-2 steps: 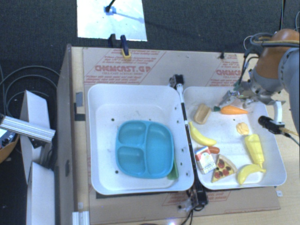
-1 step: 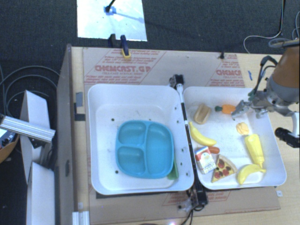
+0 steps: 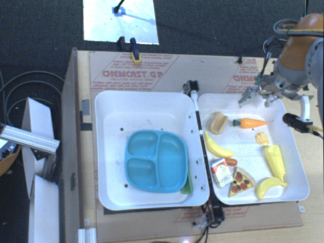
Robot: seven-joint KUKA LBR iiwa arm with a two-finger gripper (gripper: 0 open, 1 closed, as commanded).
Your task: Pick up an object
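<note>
Above right bin's [image 3: 302,184] far rim, gripper [image 3: 258,96] hovers, jaws spread, pinching nothing. Carrot [image 3: 250,123] lies just below it, near bread [image 3: 218,122]; bananas, pizza toy nearer the front. Best bet: descend straight, straddle the carrot across its width, close once low.

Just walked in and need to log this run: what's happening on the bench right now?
A grey and orange robot arm reaches in from the right, its gripper open above the far edge of the right bin, holding nothing. That bin holds toy food: a carrot, two bananas, a pizza slice and more. The left bin holds a blue divided tray. Nothing is picked up yet.
</note>
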